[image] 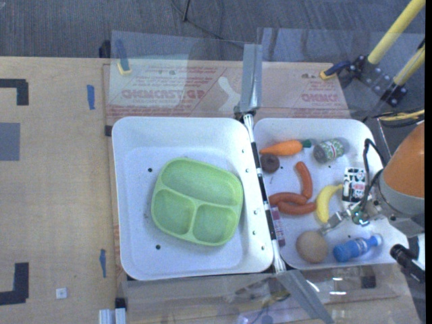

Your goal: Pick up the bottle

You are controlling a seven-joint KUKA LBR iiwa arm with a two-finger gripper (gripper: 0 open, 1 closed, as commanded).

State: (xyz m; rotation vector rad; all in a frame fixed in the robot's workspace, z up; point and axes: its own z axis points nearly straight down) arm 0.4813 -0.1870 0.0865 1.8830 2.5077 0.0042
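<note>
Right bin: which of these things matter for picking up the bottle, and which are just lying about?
Belongs to the job:
blue bottle, lying on its side at the right bin's near edge
pincer, just above it

Lying about:
carrot
sausages
banana
potato
green divided tray in the left bin

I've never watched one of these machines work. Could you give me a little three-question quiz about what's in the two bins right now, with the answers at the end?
1. True or false: the blue bottle stands upright in the left bin.
2. What lies in the left bin: A) a green divided plate, B) a carrot, C) a banana?
3. Fill in: the gripper hangs over the ____ bin, just above the bottle in the picture.

Key
1. False: it lies on its side in the right bin, beside a brown potato.
2. A, the green divided plate. The carrot and banana are in the right bin.
3. Right.
</note>
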